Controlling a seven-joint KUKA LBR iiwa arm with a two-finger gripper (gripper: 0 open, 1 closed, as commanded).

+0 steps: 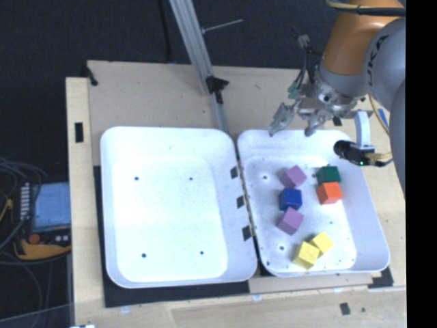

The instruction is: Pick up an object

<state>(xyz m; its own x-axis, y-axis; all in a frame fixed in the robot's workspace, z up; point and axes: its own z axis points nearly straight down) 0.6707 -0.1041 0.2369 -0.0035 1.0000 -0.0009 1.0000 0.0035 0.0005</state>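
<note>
My gripper [295, 125] hangs above the far rim of the right bin [365, 214], fingers spread open with nothing between them. Below it in that bin lie several small blocks. A purple block [295, 176] is nearest the gripper, with a blue block [290, 199] and a second purple block [291, 220] in a line under it. A green block [328, 174] touches an orange block [329, 193] toward the right. Two yellow blocks [312, 249] sit together near the front rim.
The left bin [167, 203] sits beside the right one, joined at a clipped seam. A slanted metal pole [194, 43] rises behind the bins. A black fitting with a green light [349, 151] sits at the right bin's far right rim.
</note>
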